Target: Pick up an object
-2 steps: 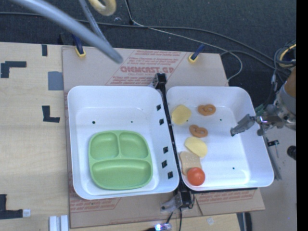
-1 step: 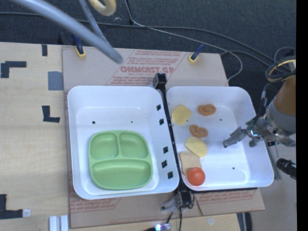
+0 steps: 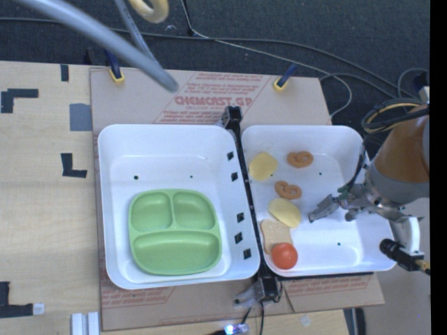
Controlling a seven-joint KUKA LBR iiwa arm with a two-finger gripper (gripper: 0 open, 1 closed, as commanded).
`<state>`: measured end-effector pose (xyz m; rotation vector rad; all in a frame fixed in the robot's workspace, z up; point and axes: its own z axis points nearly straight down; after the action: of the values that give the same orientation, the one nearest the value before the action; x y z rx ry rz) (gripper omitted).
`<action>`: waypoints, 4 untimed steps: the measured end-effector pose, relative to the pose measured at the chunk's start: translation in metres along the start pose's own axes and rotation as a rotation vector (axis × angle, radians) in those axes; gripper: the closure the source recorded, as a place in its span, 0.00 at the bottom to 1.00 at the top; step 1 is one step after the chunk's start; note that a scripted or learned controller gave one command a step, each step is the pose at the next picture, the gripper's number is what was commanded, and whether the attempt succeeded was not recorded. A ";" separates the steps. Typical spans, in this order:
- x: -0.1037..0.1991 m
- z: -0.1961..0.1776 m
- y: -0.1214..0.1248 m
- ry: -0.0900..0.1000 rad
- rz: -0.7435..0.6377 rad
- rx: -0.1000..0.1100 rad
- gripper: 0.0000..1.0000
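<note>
Gripper: the pincer (image 3: pixel 320 210) sits low in the right bin, right of centre in the frame, its grey fingers pointing left; whether they are apart or together I cannot tell, and nothing shows between them.
Arm: grey with an orange band, reaching in from the right edge (image 3: pixel 401 166).
Right bin (image 3: pixel 349 135): white, holding the food pieces on its left half.
Yellow pieces: one pale yellow piece (image 3: pixel 263 166) near the top, another (image 3: pixel 285 213) lower, just left of the gripper tip but apart from it.
Brown pretzels: one (image 3: pixel 300 159) upper middle, one (image 3: pixel 288 190) between the two yellow pieces.
Tan slice (image 3: pixel 272 230): below the lower yellow piece, touching the red tomato (image 3: pixel 284 256) at the bin's lower left.
Left bin (image 3: pixel 115 145): holds a green divided plate (image 3: pixel 174 230).
</note>
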<state>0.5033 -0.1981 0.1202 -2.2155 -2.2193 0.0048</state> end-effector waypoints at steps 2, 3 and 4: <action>-0.001 0.024 0.002 -0.007 0.001 -0.011 1.00; 0.000 -0.039 0.002 -0.004 0.000 -0.010 1.00; 0.004 -0.102 0.001 -0.004 -0.001 -0.012 1.00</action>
<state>0.5046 -0.1947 0.2223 -2.2227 -2.2278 -0.0034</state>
